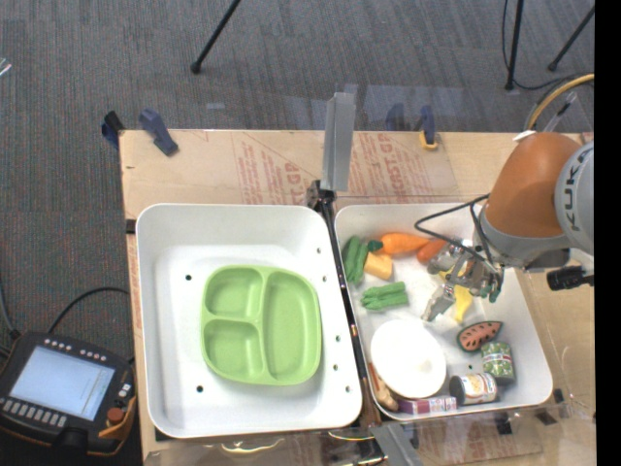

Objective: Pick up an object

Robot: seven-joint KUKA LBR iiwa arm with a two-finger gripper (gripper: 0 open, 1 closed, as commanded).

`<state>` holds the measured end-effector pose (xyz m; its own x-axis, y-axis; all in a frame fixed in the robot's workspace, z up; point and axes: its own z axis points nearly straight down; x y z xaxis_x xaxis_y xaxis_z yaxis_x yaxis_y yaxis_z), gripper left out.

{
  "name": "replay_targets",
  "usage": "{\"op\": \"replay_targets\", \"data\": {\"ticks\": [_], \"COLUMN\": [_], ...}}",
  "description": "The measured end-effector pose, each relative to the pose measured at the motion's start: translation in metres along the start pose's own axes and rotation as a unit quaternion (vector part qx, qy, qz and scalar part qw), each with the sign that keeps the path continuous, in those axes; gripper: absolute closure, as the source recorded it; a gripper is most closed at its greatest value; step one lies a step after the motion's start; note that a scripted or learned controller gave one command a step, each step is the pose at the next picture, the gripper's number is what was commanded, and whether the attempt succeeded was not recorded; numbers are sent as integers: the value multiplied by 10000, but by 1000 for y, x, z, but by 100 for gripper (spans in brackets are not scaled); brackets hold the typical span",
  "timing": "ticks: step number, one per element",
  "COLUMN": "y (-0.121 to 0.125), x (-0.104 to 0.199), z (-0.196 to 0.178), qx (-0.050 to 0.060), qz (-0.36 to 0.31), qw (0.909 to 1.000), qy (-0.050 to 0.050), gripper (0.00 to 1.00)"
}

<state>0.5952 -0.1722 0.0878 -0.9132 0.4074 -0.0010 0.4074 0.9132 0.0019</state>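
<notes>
Bench (243, 163): two bins abreast. L bin (165, 260) holding green divided tray (261, 323), likely drop side. R bin (537, 338) crowded w/ toy food, presumably pick stock. End effector (444, 306) low over R bin, fingers apart, nothing between. Yellow piece (463, 306) just at 3 o'clock; green beans (385, 297) at 9.

arm: reaches in from right, wrist bent down | hand (444, 304): low, fingers spread apart
</notes>
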Motion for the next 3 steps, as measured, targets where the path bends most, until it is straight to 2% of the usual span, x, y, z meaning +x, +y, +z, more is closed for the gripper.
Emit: {"op": "replay_targets", "data": {"ticks": [1,2,3], "y": [57,93,84], "x": [-12,9,29], "z": [1,1,1], "qx": [5,32,12], "qz": [23,849,1459], "qw": [10000,9964,9893], "qy": [24,20,15], "gripper": [0,0,0]}}
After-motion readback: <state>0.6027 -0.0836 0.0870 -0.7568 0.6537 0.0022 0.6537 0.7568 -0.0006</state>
